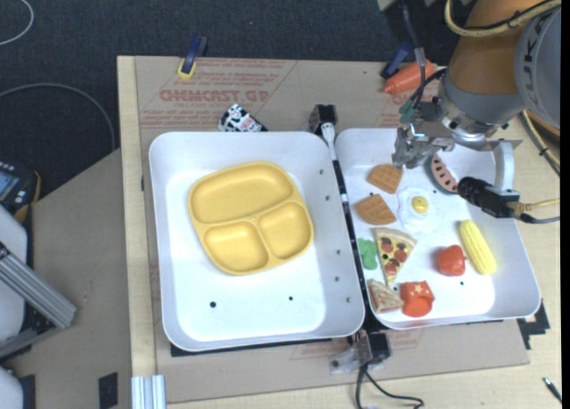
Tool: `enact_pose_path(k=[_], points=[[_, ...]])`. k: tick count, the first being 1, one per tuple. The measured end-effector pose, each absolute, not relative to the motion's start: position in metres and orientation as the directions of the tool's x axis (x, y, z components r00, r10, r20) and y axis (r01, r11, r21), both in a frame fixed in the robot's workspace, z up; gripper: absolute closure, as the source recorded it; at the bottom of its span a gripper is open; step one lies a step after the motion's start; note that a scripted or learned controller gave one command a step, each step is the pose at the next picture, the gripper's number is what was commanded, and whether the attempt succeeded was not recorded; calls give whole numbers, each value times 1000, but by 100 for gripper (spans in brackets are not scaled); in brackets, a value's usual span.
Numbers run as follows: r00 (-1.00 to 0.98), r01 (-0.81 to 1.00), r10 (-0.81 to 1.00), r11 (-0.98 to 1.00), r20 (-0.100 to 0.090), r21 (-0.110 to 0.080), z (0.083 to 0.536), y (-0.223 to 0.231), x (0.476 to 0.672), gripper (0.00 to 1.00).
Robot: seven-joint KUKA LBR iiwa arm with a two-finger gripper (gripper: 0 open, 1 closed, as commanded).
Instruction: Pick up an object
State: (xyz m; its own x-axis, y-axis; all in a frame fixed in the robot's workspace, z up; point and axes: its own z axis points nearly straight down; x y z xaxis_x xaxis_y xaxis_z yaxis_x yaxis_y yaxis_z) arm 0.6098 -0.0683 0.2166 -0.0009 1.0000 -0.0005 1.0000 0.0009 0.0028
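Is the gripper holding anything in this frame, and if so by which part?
Cannot be told. The two-finger gripper hangs above the tan bread-slice toy in the right white bin; no object shows between its fingers.

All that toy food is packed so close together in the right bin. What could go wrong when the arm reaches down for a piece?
The gripper hangs just above the bread slice, with the fried egg and watermelon slice close by. It could nudge a neighbour or close on two pieces. The flat slice may also slip out and leave it with nothing.
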Motion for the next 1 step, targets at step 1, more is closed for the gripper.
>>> enact_pose_path(k=[1], points=[[-1,1000,1000,1,0,4,231,-67,613,100]])
